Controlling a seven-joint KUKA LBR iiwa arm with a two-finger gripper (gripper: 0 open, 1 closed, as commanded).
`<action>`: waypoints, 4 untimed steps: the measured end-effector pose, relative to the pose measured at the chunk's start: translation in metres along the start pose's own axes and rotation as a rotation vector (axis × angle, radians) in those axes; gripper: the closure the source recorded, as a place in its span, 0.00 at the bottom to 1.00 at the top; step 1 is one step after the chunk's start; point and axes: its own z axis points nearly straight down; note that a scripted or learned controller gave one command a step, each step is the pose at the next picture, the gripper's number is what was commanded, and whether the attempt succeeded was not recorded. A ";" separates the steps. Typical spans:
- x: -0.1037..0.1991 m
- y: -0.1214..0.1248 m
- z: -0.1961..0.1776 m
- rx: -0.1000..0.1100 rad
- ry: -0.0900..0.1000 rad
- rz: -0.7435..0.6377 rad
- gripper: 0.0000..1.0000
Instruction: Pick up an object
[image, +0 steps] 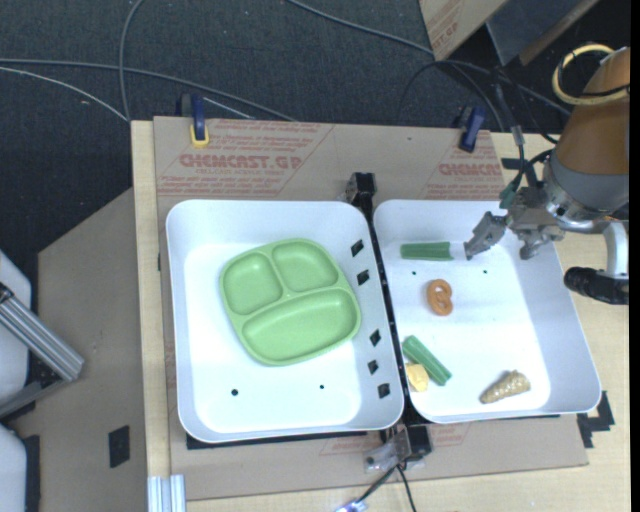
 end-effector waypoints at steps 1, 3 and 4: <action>0.000 0.003 -0.008 -0.015 -0.002 -0.003 0.00; 0.011 0.004 0.081 -0.010 -0.002 -0.004 0.00; 0.011 0.009 0.111 -0.027 -0.003 -0.002 0.00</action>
